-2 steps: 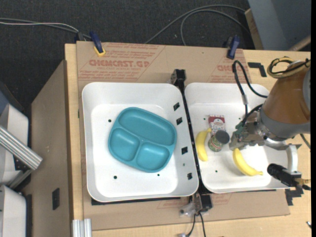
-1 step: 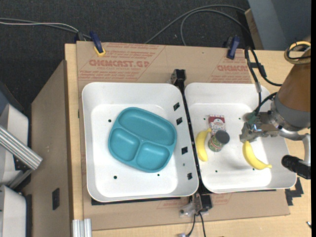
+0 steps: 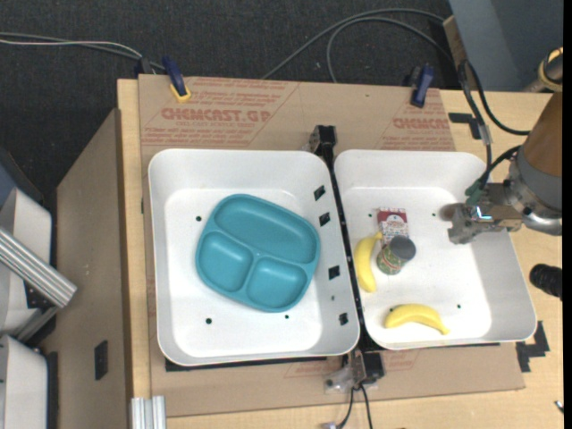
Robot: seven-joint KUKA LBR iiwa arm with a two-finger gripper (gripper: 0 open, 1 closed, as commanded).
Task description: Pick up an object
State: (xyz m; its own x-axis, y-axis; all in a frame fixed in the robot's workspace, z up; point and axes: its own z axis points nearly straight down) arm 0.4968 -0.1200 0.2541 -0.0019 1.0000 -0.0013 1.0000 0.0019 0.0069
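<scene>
In the right bin (image 3: 500, 266) lie two yellow bananas: one (image 3: 365, 264) upright along the left wall, the other (image 3: 416, 317) near the front. Between them stands a small can (image 3: 394, 254) with a dark lid, tilted against a red-and-white packet (image 3: 391, 221). My gripper (image 3: 458, 224) hovers over the right part of that bin, well to the right of the can, with nothing visible between its fingers. The view from above does not show the gap between them.
The left bin (image 3: 170, 239) holds a teal divided plate (image 3: 257, 251). A black divider with clips (image 3: 332, 231) runs between the bins. Cables (image 3: 375, 25) and clamps (image 3: 179, 85) lie at the back of the cardboard-covered bench.
</scene>
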